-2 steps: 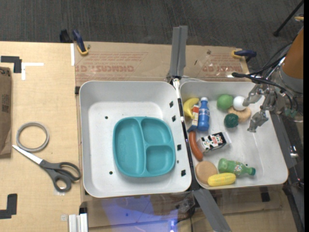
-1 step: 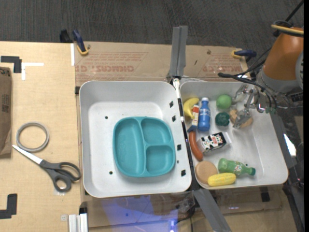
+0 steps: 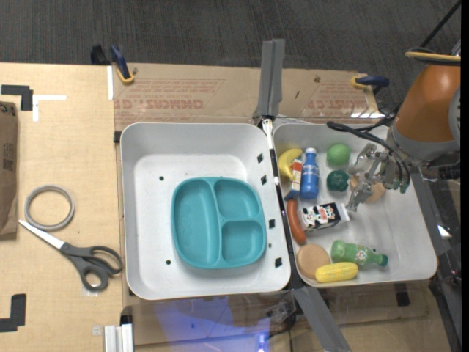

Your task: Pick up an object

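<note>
Gripper (image 3: pixel 364 184) low in right bin (image 3: pixel 419 226) beside dark green ball (image 3: pixel 338 180); jaws' state unclear. Center over one item before closing.

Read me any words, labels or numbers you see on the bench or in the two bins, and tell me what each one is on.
Red print on the brown cardboard sheet behind the bins: upside down and too blurred to read.
Red print on the cardboard's right part: likewise unreadable.
Label on the blue plastic bottle in the right bin: too small to read.
Black-and-white cow-patterned carton: no legible text.
Green plastic bottle label: too small to read.
</note>
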You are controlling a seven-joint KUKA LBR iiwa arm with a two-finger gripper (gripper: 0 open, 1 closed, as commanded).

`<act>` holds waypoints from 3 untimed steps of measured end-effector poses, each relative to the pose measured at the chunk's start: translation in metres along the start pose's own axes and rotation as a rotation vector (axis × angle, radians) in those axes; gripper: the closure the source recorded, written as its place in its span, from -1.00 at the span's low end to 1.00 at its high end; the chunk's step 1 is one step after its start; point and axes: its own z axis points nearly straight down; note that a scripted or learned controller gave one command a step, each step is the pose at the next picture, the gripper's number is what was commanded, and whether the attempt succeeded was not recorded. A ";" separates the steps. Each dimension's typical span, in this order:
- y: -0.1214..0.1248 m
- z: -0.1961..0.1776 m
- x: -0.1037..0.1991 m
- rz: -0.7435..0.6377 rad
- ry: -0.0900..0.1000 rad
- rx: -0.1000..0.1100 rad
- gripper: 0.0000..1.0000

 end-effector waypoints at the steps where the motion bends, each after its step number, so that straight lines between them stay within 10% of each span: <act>1: 0.017 0.000 -0.045 0.169 -0.003 0.000 -1.00; 3: 0.055 0.001 0.023 0.420 0.002 0.001 -1.00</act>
